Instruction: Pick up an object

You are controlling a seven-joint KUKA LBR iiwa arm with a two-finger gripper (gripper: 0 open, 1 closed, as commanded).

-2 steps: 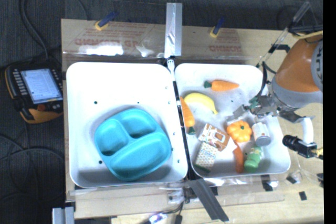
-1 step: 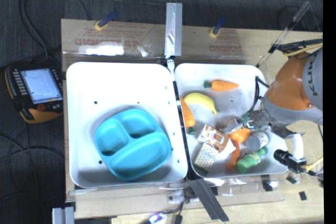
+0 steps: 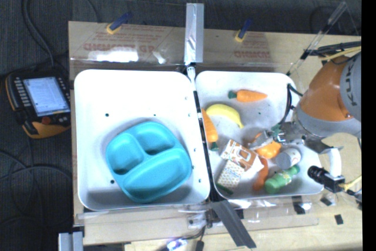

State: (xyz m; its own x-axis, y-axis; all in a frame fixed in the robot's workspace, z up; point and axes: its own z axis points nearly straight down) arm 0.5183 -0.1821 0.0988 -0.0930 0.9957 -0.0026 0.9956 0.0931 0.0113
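1. The grey arm with the orange band [image 3: 329,94] reached in from the right over the right-hand shallow white bin [image 3: 258,78].
2. The two-finger gripper [image 3: 281,137] sat low among the clutter; whether it was open or closed, or held anything, could not be told.
3. Just beside it lay an orange plastic piece [image 3: 269,150] and a grey round object [image 3: 289,157].
4. A yellow toy banana [image 3: 224,113] and an orange toy carrot [image 3: 248,95] lay apart, nearer the bin's far side.
5. The left-hand white bin [image 3: 94,91] held a blue divided plastic plate [image 3: 148,159].
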